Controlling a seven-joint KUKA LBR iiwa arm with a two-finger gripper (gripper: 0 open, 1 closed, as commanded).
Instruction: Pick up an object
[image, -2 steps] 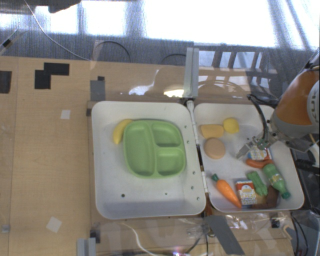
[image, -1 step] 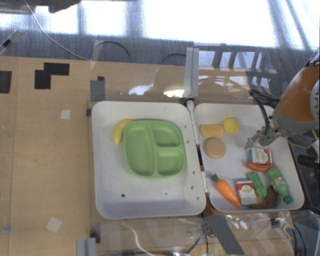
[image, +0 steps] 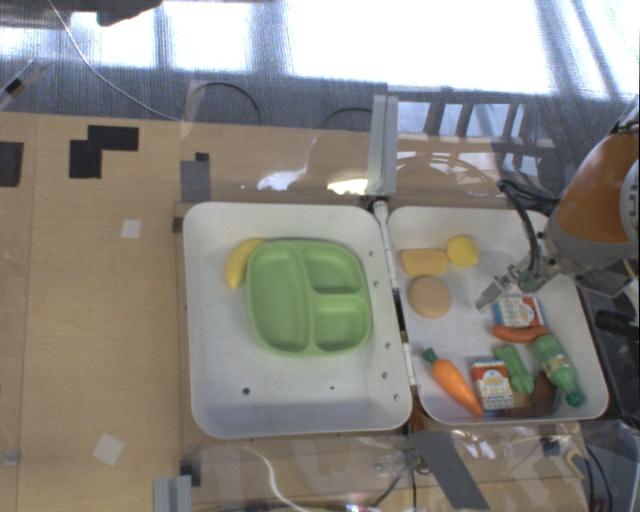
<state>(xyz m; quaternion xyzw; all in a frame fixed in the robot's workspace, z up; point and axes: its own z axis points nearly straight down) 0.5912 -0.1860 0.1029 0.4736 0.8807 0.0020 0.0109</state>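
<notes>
Over the right bin (image: 588, 330), near its far right corner: grey arm with orange band (image: 598, 200) reaching in from the right edge of the counter (image: 90, 300), wrist angled down and leftward, hand (image: 508, 287) low above the bin floor. Fingers too small and blurred to read, so cannot tell whether spread or pressed together; nothing seen between them. Just beneath and beside the hand, a small white carton (image: 519, 311), with an orange sausage-like piece (image: 520, 333) touching its near side. Toward the near right corner, a green bottle (image: 556, 367), a green vegetable (image: 516, 368), a second carton (image: 492, 385) and a carrot (image: 452, 381). Along the bin's left wall, a yellow block (image: 425, 262), a yellow lemon-like piece (image: 462, 250) and a tan round (image: 430, 296). Inside the left bin (image: 215, 390), a green divided plate (image: 307, 297) with a banana (image: 238, 262) touching its far left edge.
</notes>
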